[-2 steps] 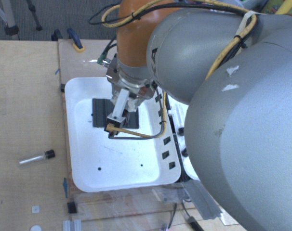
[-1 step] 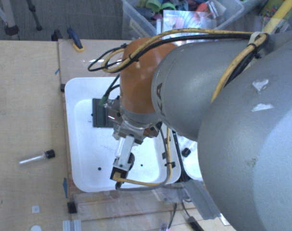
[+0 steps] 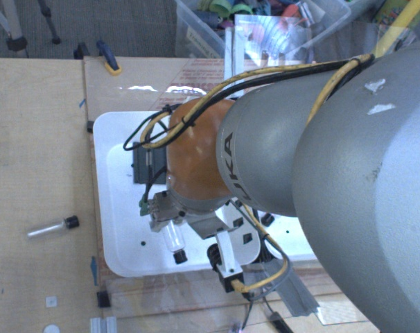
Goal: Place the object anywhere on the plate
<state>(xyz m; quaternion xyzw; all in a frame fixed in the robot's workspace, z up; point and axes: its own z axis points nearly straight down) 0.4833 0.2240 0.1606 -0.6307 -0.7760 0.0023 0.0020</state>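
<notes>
A white bin (image 3: pixel 120 186) is seen on the wooden bench (image 3: pixel 30 130), and much of it is covered by the grey arm (image 3: pixel 321 151), which reaches in from the right. An orange band (image 3: pixel 196 151) is seen above the wrist. Beside the band, dark letters are printed sideways on the grey casing; only "KA" can be read with any certainty. A yellow cable (image 3: pixel 265 75) and a black one are run along the top of the arm and looped over the band.

The claw (image 3: pixel 161 217) is held low over the floor of the bin, under the orange band. Whether it is apart or together cannot be told, since it is hidden by its own mount.

A small clear tube with a black cap (image 3: pixel 174 245) is seen in the bin, just below the claw and touching it or nearly so; whether it is gripped cannot be told. A second clear tube with a black cap (image 3: pixel 54 227) lies on the bench, well to the left of the bin.

Behind the bench, a clear plastic box (image 3: pixel 265 9) is filled with coloured items. No label on it can be read.
</notes>
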